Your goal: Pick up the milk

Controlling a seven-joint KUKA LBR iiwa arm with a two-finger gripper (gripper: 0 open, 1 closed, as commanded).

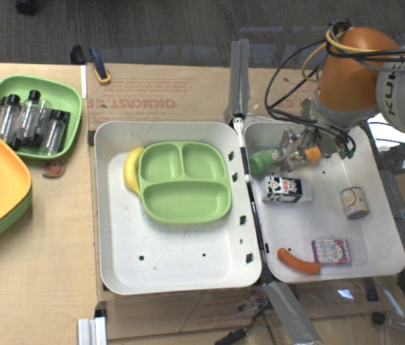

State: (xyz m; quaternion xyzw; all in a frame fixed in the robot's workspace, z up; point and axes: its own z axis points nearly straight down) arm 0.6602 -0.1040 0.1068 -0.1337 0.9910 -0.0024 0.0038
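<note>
Camera view — gripper (293, 154) hovers just above milk (283, 187).

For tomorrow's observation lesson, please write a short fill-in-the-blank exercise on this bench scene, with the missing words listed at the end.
1. The milk carton lies in the ______ bin as the camera sees it.
2. The divided plate in the left bin is ______ in colour.
3. The sausage lies beside a ______ packet.
4. The gripper hovers near a ______ bottle, just above the milk carton in the view.

Missing words: right; green; pink; green
</note>
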